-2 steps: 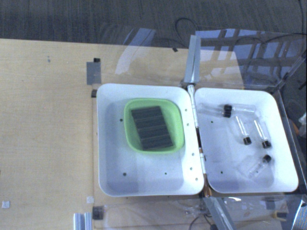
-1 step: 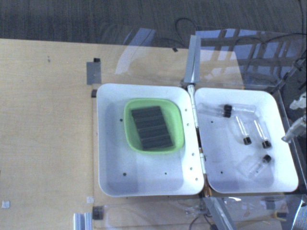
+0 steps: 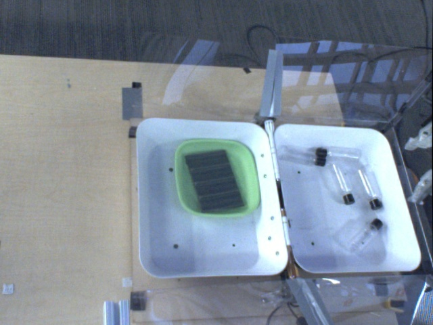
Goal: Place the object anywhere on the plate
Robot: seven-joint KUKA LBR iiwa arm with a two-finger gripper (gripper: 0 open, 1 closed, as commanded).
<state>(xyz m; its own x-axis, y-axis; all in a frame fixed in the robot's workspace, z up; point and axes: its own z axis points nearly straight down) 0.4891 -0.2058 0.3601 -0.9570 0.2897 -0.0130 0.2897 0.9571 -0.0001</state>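
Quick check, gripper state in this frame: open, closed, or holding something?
Gripper: cannot be told from this frame.
The dark ridged block lies on the green plate, with nothing gripping it.

I see the green plate (image 3: 217, 179), square with rounded corners, lying flat in the left bin (image 3: 155, 249) toward its far edge. A dark ribbed block (image 3: 214, 180) lies flat on it, slightly skewed, covering most of its middle.
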